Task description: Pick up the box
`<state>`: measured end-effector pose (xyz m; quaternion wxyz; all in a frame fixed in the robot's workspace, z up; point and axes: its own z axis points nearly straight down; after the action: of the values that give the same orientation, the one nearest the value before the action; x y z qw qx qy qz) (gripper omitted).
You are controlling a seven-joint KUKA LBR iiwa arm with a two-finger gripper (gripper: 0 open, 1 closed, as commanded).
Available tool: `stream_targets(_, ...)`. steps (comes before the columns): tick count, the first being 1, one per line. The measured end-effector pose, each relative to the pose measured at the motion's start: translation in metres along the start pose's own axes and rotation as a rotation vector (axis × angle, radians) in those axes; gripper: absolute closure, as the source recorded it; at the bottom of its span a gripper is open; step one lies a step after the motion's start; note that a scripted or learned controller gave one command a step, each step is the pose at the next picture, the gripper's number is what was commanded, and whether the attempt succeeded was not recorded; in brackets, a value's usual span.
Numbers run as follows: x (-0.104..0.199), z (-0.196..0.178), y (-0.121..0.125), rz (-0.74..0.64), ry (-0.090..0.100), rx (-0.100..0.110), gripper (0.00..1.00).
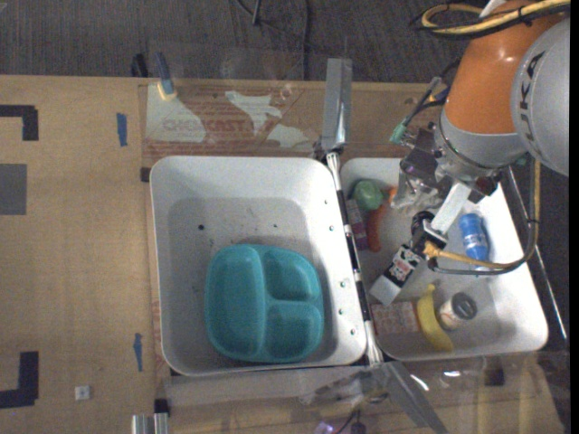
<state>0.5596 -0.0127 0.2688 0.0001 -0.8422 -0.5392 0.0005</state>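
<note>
Hovering at 11 o'clock in the right bin (pixel 512 310), end effector (pixel 417 184) state unclear; box (pixel 393 317) lies at 7 o'clock.

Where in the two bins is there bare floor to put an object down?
Left bin: bare floor between the far wall and the teal tray, also a strip along its left wall. Right bin: crowded with small items beneath the arm.
</note>
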Motion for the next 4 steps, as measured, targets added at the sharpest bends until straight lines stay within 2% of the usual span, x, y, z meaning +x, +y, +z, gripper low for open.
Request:
stream_targets(1, 0.009, -0.167, 0.009, 0.162, 0.000, -0.001, 1.00)
stream_targets(3, 0.015, -0.186, 0.008, 0.150, -0.003, -0.001, 1.00)
stream_targets(4, 0.014, -0.185, 0.008, 0.151, -0.004, 0.000, 0.00)
